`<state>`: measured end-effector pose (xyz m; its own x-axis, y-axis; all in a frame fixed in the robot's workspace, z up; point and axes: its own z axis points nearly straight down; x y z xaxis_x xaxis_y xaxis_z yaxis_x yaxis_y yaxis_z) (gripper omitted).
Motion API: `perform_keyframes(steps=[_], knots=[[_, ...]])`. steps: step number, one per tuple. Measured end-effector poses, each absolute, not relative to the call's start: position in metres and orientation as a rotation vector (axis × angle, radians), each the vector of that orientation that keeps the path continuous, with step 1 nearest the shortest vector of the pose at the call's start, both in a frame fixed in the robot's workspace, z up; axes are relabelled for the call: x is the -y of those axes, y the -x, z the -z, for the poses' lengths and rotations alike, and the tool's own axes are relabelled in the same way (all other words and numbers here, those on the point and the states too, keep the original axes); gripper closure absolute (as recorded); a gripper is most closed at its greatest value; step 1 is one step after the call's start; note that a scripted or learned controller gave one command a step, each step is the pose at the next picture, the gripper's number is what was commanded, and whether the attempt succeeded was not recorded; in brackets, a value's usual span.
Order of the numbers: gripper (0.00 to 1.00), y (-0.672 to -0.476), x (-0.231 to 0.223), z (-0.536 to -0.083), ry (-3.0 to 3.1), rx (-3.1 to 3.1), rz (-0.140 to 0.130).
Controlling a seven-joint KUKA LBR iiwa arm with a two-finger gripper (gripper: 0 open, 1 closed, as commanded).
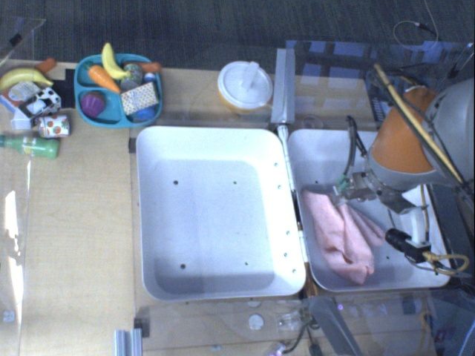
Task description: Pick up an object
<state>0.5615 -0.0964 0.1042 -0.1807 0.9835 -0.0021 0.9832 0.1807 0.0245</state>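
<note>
1. The pink cloth (340,236) lies crumpled in the right bin (326,150), along its left side, and reaches toward the near edge.
2. It looks soft, light and floppy. It will bend and hang when lifted. A good place to pinch is a bunched-up fold near its middle.
3. The gripper (356,190) sits low at the cloth's far end. I cannot tell if it has the cloth.
4. The left bin (215,280) is beside it.
5. Farther back sit a white lidded bowl (245,85) and a blue tray (83,117) of toy food.
</note>
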Motion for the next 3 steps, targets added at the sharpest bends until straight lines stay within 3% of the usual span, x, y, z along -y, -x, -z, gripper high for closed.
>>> perform_keyframes(steps=[1,3], knots=[[0.00,-0.5615,0.0964,-0.1043,-1.999,-2.401,-0.027],[0.00,-0.5615,0.0964,-0.1043,-1.999,-2.401,-0.027]])
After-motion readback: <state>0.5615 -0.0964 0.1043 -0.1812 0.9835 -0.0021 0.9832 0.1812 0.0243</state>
